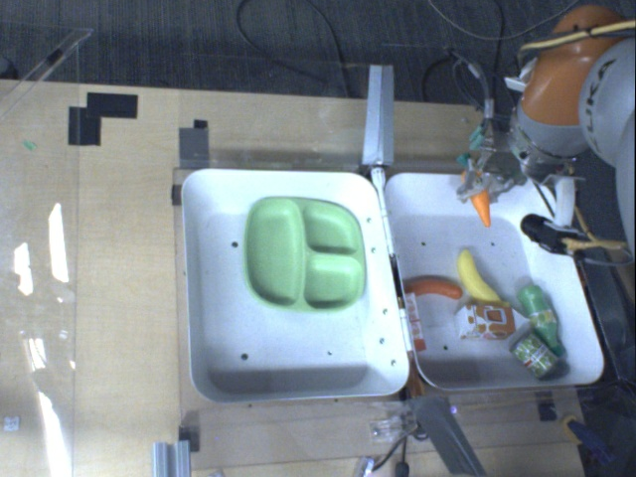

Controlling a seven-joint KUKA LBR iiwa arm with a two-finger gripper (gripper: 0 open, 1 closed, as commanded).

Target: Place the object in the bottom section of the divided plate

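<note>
Partly cut off at the right edge: grey arm with orange band. Below it, two-finger gripper [481, 189] pinching a small orange carrot-shaped toy [482, 208], tip pointing down, over the right white plastic bin [433, 366] near its far rim. Smooth green divided plate [303, 252] resting in the left white bin [214, 366]
</note>
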